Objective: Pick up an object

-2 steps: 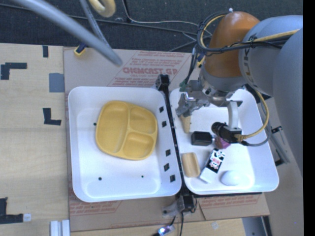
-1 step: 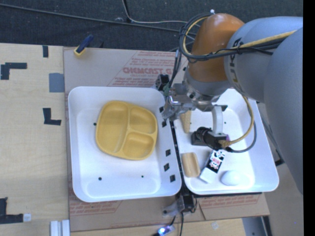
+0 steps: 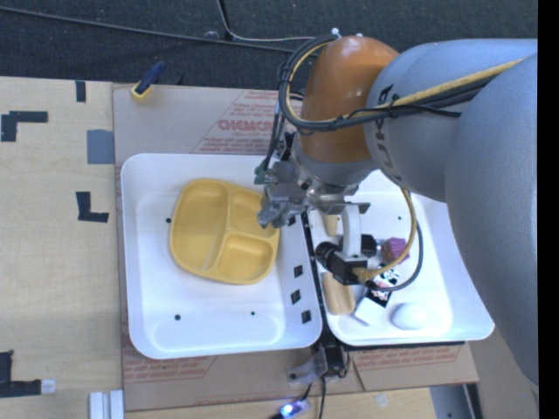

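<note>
Claw (image 3: 278, 201): over the yellow plate's right edge; whether it is apart or together, I cannot tell.
Yellow plate (image 3: 220, 231): lies in the left bin (image 3: 144, 260), toward its back right corner.

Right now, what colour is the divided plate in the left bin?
Yellow; the divided plate shows plainly in the camera view.

Bench (image 3: 52, 260) bears cardboard sheet (image 3: 218, 120), 2 bins (image 3: 140, 234).

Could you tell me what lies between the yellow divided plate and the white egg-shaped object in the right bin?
In the camera view, between the yellow divided plate and the white egg-shaped object run the two bins' adjoining rims, then a tan block in the right bin.
</note>
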